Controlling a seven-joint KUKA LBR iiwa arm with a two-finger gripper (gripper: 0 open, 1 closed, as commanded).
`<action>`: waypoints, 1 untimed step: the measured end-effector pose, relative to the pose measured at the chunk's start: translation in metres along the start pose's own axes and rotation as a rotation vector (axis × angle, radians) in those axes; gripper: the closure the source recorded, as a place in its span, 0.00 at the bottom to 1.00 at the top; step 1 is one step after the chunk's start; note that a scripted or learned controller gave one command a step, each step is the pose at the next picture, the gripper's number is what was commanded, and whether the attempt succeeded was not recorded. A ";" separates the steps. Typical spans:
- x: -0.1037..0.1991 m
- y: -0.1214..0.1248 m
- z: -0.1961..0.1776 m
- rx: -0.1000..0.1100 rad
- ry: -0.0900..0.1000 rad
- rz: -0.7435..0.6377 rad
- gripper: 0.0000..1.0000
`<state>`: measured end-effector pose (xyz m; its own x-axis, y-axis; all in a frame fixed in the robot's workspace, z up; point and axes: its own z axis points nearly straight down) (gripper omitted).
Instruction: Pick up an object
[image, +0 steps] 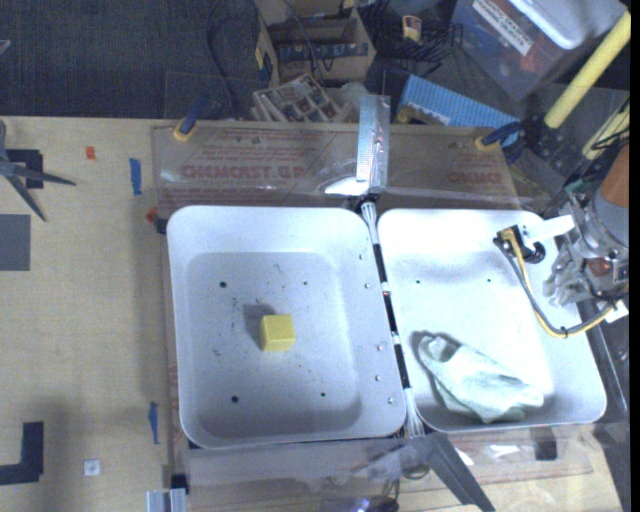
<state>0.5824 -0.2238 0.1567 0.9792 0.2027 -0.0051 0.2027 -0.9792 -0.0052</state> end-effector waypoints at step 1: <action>-0.101 -0.020 -0.013 0.000 0.000 0.001 1.00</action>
<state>0.4794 -0.2250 0.1708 0.9794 0.2021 -0.0047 0.2021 -0.9794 -0.0049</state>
